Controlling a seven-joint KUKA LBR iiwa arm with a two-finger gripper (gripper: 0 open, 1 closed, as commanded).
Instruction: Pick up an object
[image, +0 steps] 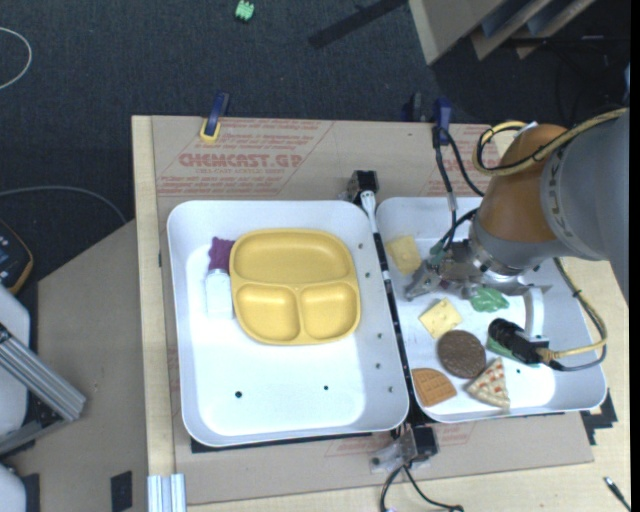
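Note:
My gripper (432, 277) hangs low over the right bin (570, 395), near its left side. Just left of it and further back lies a pale yellow block (404, 252). A yellow cheese square (440, 318) sits just in front of the gripper. A green piece (490, 298) lies to its right, partly under the wrist. Toward the front are a brown round cookie (462, 353), an orange round cracker (432, 386) and a pizza slice (490, 385). I see nothing held in the gripper.
The left bin (280, 400) holds a yellow divided plate (296, 284), with a purple item (220, 252) and a white item (217, 293) at the plate's left edge. The grey arm with its orange band (520, 195) covers the back of the right bin.

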